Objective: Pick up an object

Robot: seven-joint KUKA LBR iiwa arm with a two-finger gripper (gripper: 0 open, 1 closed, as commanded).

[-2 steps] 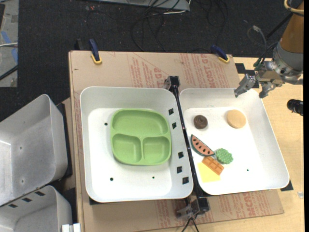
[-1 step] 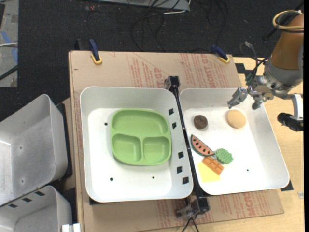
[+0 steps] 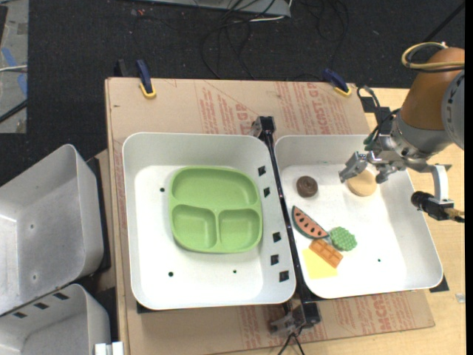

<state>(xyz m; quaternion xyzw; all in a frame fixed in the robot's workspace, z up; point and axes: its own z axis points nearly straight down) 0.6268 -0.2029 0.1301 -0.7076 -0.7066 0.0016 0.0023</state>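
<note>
Down at the front edge there's a black clamp (image 3: 295, 318) pinching the two white bins together, sitting on the cardboard-topped counter (image 3: 192, 98). The left bin (image 3: 140, 198) has a green divided plate (image 3: 216, 209) lying flat in the middle of it. The right bin (image 3: 414, 265) has all the toy food: a yellow wedge (image 3: 318, 267) nearest the front with an orange block (image 3: 326, 254) lying on top of it, a little green bumpy thing (image 3: 343, 238) just beside that, and a watermelon slice (image 3: 307, 223) close to the divider between the bins. Further back there's a brown round piece (image 3: 307, 186) by itself, and to its right a tan round piece (image 3: 362, 186). The arm (image 3: 432, 102) comes in from the right, and the gripper (image 3: 365, 166) is right over the tan piece, with its fingers spread open, one grey finger (image 3: 352, 168) poking out to the left just above it. Can't really tell if it's touching the piece, but nothing's pinched between the fingers. Blue and yellow clamps (image 3: 145, 80) hold the back edge of the cardboard.
</note>
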